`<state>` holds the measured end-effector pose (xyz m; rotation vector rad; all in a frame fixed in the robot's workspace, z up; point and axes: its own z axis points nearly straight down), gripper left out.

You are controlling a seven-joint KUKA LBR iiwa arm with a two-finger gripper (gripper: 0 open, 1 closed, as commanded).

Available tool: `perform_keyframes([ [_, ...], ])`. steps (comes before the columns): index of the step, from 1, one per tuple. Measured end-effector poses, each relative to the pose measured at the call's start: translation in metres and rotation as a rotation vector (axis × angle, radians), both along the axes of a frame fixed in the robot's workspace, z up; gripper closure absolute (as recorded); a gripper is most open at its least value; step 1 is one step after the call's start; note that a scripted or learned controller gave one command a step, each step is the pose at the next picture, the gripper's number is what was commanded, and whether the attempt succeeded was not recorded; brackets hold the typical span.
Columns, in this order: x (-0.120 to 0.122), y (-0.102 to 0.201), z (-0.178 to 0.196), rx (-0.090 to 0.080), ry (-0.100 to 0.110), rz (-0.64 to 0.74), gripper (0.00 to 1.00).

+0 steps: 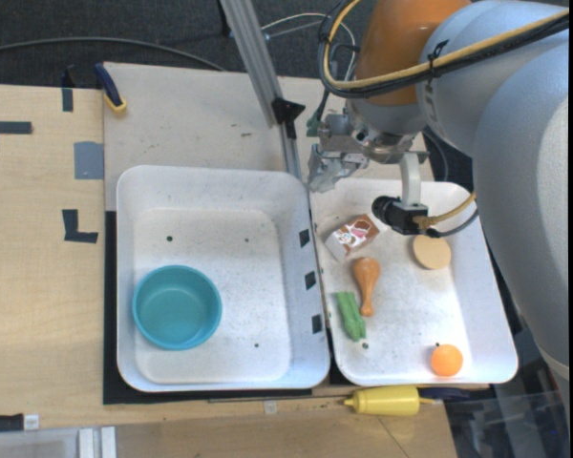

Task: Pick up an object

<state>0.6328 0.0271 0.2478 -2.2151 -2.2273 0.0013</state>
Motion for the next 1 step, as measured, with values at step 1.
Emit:
perform_keyframes([
  [1,0.0226,0.0527,-0.0019,0.001,-0.001,0.001,1.00],
])
